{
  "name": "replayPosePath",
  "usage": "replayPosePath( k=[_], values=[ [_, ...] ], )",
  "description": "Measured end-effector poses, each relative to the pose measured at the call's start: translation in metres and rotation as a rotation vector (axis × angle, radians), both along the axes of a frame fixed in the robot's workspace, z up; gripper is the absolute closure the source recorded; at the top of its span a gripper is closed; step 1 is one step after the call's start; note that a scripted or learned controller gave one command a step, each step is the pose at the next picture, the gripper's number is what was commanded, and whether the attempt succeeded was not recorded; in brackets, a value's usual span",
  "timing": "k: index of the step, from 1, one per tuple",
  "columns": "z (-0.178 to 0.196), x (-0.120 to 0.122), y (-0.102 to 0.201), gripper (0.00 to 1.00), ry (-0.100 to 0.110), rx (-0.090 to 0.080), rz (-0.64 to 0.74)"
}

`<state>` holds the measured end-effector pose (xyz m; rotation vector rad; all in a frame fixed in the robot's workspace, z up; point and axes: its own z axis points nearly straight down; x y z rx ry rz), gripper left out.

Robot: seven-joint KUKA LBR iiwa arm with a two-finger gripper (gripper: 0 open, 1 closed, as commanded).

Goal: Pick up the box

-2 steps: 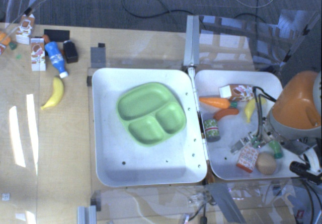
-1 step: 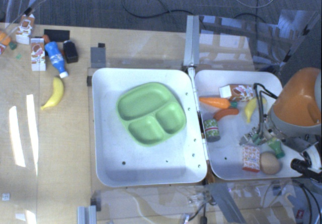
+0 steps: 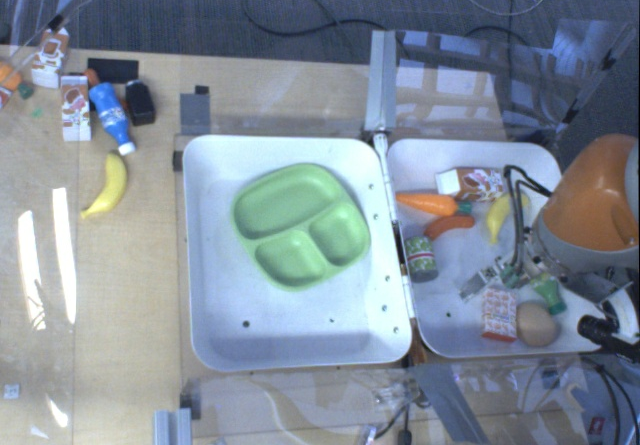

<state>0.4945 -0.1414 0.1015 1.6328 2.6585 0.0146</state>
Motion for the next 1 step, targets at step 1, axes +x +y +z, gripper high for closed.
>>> replayPosePath(
  k=[1],
  values=[
    [-0.0107, -0.0001, -0.0501, 0.00, 0.014, 0.019, 0.089]
  ],
)
